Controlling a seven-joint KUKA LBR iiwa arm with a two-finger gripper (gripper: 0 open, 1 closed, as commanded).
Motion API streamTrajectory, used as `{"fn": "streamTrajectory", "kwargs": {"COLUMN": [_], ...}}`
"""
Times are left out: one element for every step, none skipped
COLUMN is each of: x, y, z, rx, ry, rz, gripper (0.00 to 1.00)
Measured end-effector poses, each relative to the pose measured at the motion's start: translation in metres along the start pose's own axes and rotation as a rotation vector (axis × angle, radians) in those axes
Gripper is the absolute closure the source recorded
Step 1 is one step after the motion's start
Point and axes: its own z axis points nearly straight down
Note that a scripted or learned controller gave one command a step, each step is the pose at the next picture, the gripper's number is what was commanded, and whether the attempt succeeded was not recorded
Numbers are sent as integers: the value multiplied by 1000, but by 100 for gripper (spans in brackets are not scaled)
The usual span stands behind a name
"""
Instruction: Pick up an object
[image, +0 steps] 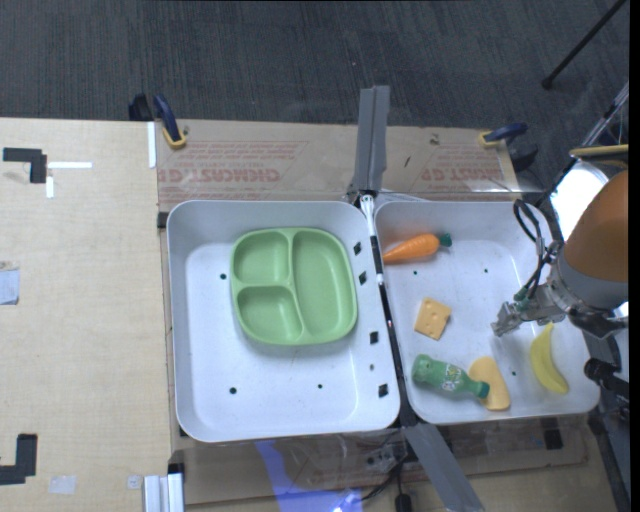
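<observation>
Though the claw (512, 318) hangs beside the banana (547, 362), I cannot tell its state.

The bench (80, 330) fills the left and middle of the frame, its pale wood bare at the left; a brown cardboard sheet (260, 165) lies across its upper middle, held by a blue clamp (165, 120) at upper left and another clamp (505, 133) at upper right; two white bins rest side by side on it, the left bin (195, 385) at centre, the right bin (470, 225) touching it toward the right edge; black tape marks (28, 162) sit at far left.
</observation>
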Motion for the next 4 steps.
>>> {"fn": "streamTrajectory", "kwargs": {"x": [50, 73, 73, 90], "y": [46, 87, 87, 46], "z": [10, -48, -48, 10], "rx": [3, 3, 4, 5], "ry": [-1, -2, -2, -1], "rz": [244, 520, 520, 437], "gripper": [100, 100, 0, 0]}}
